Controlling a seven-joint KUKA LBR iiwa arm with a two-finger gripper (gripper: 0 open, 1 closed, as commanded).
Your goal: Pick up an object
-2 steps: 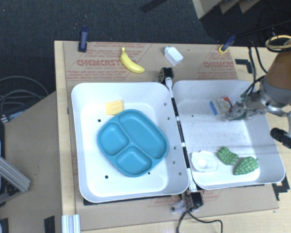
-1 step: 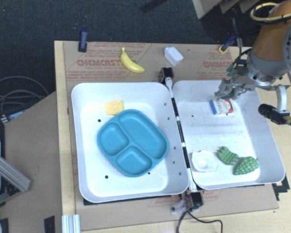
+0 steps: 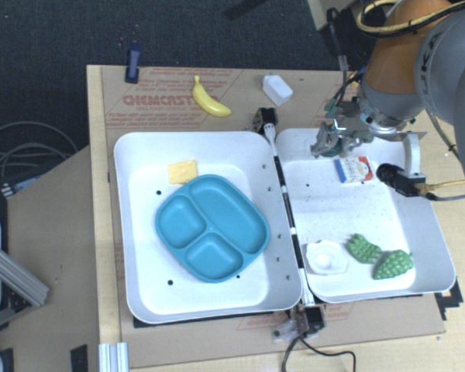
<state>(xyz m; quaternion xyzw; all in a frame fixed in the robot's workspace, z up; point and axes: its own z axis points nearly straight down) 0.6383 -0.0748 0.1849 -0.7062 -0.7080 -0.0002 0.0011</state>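
Observation:
My gripper hangs over the far left corner of the right bin, on a grey arm with an orange band. A small white, red and blue packet lies just right of it on the bin floor. Near the front of that bin sit a white cup-like object and two green knobbly pieces. In the left bin a blue divided tray rests in the middle, with a yellow sponge-like block behind it.
On the cardboard behind the bins lie a yellow banana, a white block and a small blue item. A black clamp sits at the divider between the bins. A black cable fitting juts over the right bin.

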